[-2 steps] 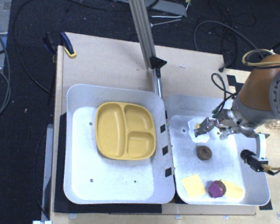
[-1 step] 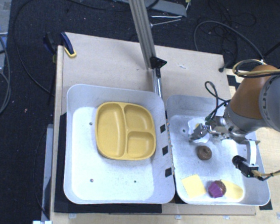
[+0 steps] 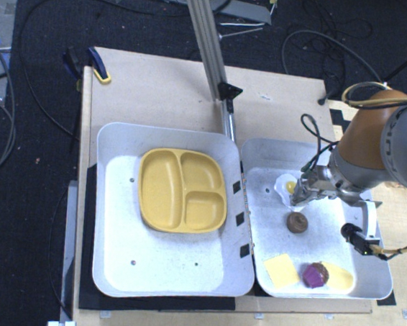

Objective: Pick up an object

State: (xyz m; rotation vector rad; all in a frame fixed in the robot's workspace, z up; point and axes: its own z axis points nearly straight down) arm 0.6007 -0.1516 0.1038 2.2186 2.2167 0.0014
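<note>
Two shallow white bins sit side by side on the bench: the left bin (image 3: pixel 107 257) and the right bin (image 3: pixel 276 155). Places below are given relative to the small brown round object (image 3: pixel 297 222), which lies near the middle of the right bin.

The left bin holds one thing, a yellow divided plate (image 3: pixel 183 190) with three compartments (one long, two smaller), well to the left of the brown object.

The right bin holds four loose things. The brown object is one. Just above and left of it lies one white-and-yellow item (image 3: pixel 287 185), partly hidden by the arm's tooling, so its shape is hard to read. Below and slightly left lies one flat pale yellow square (image 3: pixel 281 269). Below and right sits one purple lump (image 3: pixel 314 274), resting on the edge of a second pale yellow flat piece (image 3: pixel 341 279).

The gripper (image 3: pixel 301 193) hangs just above the brown object, close to the white-and-yellow item; whether its fingers are apart or together cannot be told, and nothing is visibly between them. The grey arm (image 3: pixel 397 143) with its orange band reaches in from the right.
</note>
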